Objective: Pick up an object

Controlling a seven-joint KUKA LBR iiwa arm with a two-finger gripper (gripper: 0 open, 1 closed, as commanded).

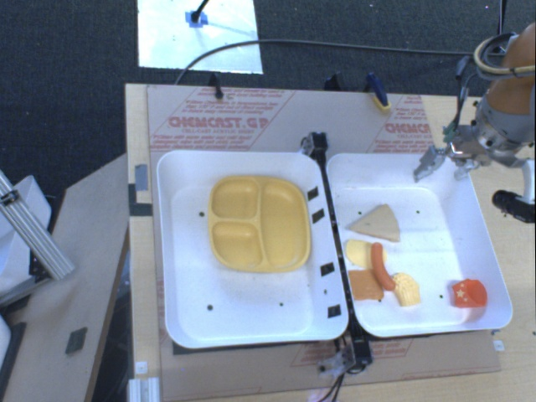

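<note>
At about two o'clock in the camera view, above the upper rim of the right bin, the gripper hangs from the grey arm with its two fingers spread apart and nothing between them. One fingertip points toward the bin's far wall, the other sits just beside the wrist body.

Toy food lies on the right bin's floor, well apart from the gripper. A tan wedge, perhaps a slice of bread or cheese, sits near the bin's centre. Toward seven o'clock from it a cluster gathers: a pale yellow round piece, a red-orange sausage lying across it and touching it, a brown square slab under the sausage's lower end, and a yellow corn-like piece just beside the sausage at four o'clock. A red piece with a small star rests alone in the bin's five o'clock corner.

The left bin holds a yellow divided plate with three compartments, lying flat near its centre. Both bins touch along a black hinge strip and rest on a cardboard sheet printed in red.
</note>
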